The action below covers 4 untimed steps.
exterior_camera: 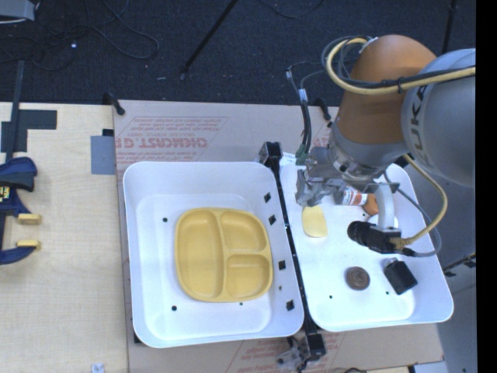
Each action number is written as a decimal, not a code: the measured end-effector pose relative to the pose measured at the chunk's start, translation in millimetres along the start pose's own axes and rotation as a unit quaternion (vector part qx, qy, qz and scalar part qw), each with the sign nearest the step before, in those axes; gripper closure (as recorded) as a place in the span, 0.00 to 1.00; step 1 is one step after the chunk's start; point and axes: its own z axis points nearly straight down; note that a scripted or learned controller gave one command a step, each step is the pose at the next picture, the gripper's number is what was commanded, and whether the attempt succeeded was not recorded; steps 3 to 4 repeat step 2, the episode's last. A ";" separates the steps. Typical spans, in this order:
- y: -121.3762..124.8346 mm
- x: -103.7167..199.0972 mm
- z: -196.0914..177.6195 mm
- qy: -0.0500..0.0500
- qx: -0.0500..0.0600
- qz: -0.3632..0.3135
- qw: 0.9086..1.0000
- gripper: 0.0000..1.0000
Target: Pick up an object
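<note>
We see the end effector (309, 196) low over the right bin (435, 305), near the wall it shares with the other bin (147, 185). We cannot tell if it is wide or narrow. A pale yellow piece (314, 222) lies on the bin floor just in front of it. A small orange and white thing (365, 201) is close beside it, partly hidden by the arm. A brown disc (357, 277) and a black block (400, 277) lie farther off, toward the front. A yellow plate (224, 253) sits well away from it, in the other bin.
</note>
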 end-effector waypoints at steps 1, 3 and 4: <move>-8.5 48.6 2.9 0.000 0.000 0.000 1.000 1.00; -22.9 100.0 27.6 -0.001 0.001 0.000 1.000 1.00; -22.9 100.0 27.6 -0.001 0.001 0.000 1.000 1.00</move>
